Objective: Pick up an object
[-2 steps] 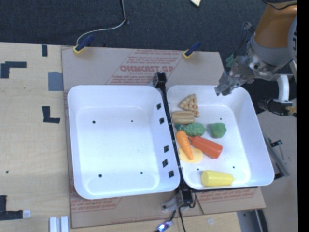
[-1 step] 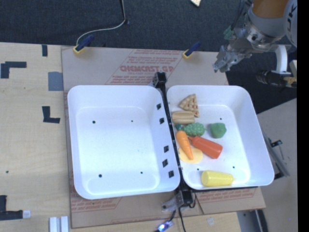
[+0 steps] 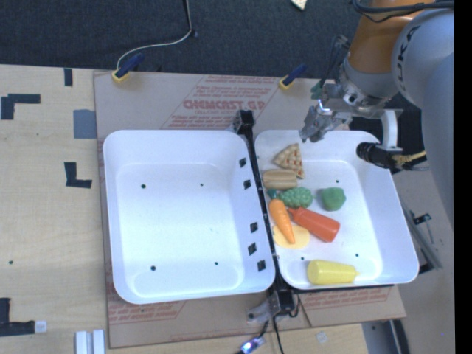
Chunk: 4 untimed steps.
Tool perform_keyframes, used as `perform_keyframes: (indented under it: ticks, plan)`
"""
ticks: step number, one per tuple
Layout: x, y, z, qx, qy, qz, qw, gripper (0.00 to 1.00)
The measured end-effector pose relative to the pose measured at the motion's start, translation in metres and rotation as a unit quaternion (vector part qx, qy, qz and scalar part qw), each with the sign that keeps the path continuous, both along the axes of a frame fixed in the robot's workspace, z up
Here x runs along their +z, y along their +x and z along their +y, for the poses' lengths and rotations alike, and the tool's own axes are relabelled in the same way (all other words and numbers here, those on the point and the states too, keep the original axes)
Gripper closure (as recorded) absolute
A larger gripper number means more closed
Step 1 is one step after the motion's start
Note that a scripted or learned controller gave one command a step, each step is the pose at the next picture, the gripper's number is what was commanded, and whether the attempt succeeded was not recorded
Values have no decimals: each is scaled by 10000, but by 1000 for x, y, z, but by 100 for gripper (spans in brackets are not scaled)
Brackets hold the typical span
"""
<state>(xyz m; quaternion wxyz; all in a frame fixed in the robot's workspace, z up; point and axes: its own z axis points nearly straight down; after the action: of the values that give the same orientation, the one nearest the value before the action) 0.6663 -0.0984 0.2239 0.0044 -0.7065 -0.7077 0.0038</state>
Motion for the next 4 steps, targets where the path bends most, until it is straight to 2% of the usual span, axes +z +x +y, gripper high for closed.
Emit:
perform_keyframes:
  ticks: [1, 2, 3, 4]
  plan:
    - [-65, -53, -26, -20, -4, 4, 10000, 100]
    - [110, -33, -26, 4, -28, -149, 9999, 100]
    - [133, 4, -16, 8, -10, -81, 10000, 100]
    - [58, 1, 58, 30, 10, -15, 10000, 100]
